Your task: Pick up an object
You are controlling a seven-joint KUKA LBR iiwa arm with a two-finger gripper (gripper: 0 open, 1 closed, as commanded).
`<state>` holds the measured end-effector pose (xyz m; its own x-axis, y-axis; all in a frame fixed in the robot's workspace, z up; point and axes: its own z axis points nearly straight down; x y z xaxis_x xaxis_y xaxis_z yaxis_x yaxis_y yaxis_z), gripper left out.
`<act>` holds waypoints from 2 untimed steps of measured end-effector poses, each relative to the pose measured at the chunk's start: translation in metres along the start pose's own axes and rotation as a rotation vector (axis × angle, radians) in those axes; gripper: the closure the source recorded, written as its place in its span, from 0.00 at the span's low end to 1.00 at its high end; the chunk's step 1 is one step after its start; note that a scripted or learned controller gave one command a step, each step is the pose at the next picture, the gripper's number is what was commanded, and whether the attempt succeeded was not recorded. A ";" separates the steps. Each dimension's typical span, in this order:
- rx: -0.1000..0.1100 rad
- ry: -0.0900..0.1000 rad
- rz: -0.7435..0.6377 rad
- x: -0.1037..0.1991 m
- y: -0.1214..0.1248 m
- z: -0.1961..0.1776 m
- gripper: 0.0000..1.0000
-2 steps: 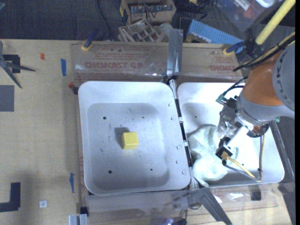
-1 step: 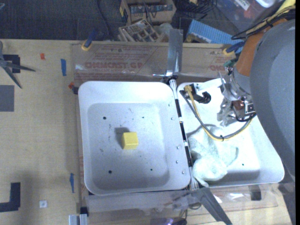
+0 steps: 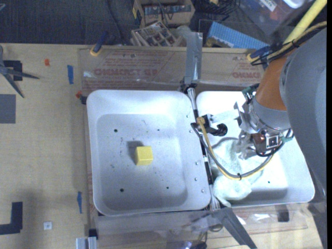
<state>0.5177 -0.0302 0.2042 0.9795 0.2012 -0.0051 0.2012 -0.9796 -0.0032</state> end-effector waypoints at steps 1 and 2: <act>0.001 -0.002 -0.003 0.000 0.000 -0.009 1.00; 0.001 -0.003 -0.004 0.001 0.000 -0.019 1.00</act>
